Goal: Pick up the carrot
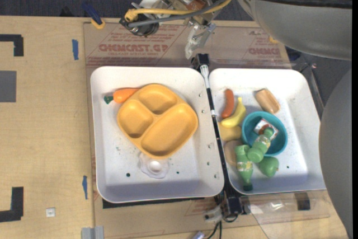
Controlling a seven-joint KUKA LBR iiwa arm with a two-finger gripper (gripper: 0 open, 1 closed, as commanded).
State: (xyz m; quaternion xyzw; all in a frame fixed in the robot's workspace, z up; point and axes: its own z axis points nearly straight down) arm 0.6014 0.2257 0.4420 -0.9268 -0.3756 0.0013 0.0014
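The carrot (124, 95) is orange with a green top and lies in the left bin (106, 148) near its back left corner. Its right end touches the rim of a yellow divided plate (158, 119). My gripper (199, 53) hangs above the back edge of the bench where the two bins meet. It is well to the right of the carrot and behind it, with nothing seen in it.
The right bin (302, 176) holds a red sausage (229, 102), a banana (235, 116), a bread roll (267, 100), a teal bowl (264, 131) and green bottles (251, 158). A fried egg (154, 166) lies in front of the plate. Cables loop behind the bins.
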